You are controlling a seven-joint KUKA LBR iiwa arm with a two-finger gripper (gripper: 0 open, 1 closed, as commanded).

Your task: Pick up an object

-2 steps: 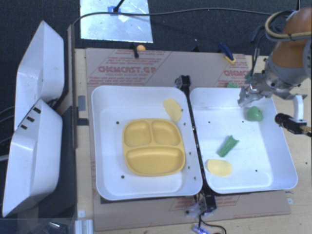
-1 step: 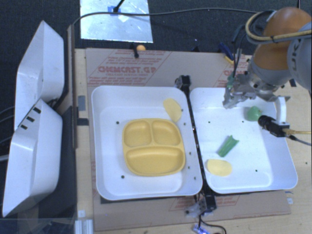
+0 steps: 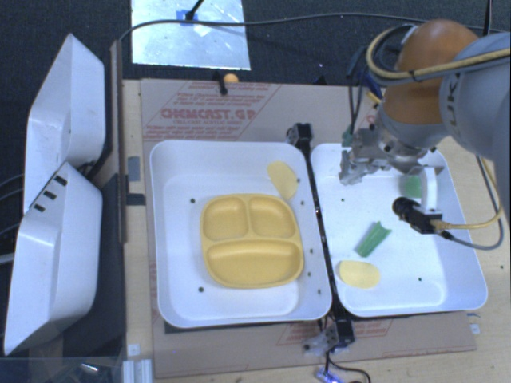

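1. My gripper [image 3: 354, 171] hangs over the far-left corner of the right bin [image 3: 463, 294]. Open or closed? I cannot tell from this angle, and I see nothing caught in it.
2. Directly beneath me there is bare white floor, so a straight descent likely grabs nothing at all.
3. Closest candidates: a pale green piece [image 3: 412, 187] to my right, half-hidden by my own wrist hardware, and a green block [image 3: 372, 239] nearer the front, lying at a slant.
4. That slant worries me; if I don't line up with it, I'd judge the block skids away.
5. The yellow flat piece [image 3: 359, 274] sits near the front-left of this bin. It looks thin and may slip under me.
6. Left of me runs the divider between bins, a collision risk if I drift.
7. Beyond it, the left bin [image 3: 172, 214] holds a yellow tray [image 3: 251, 242] and another yellow flat piece [image 3: 283, 179], leaning on the wall.
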